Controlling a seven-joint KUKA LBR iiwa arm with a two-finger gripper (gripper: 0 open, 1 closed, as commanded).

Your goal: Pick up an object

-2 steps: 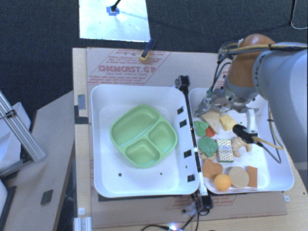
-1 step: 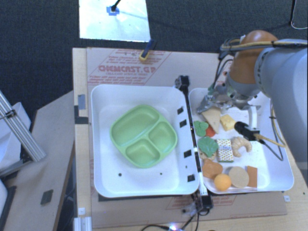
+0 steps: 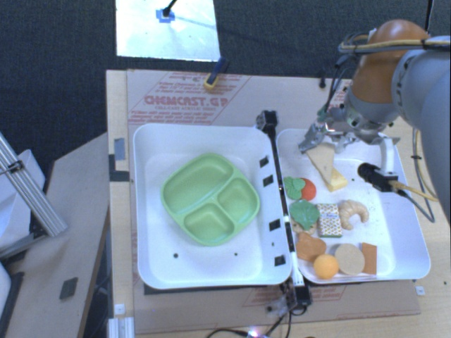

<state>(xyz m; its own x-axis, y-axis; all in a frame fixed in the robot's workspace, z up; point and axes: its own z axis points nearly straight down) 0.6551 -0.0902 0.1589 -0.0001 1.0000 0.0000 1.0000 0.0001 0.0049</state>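
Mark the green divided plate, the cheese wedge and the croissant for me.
green divided plate [image 3: 184, 183]: camera view, upper left compartment.
cheese wedge [image 3: 327, 166]: camera view, middle of its top face.
croissant [image 3: 351, 211]: camera view, middle of its curve.

Bright, even overhead light fills the scene, and the two white bins [image 3: 211, 273] come close to washing out. A pale sheet [image 3: 167, 20] at the top glares almost blank. Shadows are soft and short, and small details look slightly blurred and grainy.
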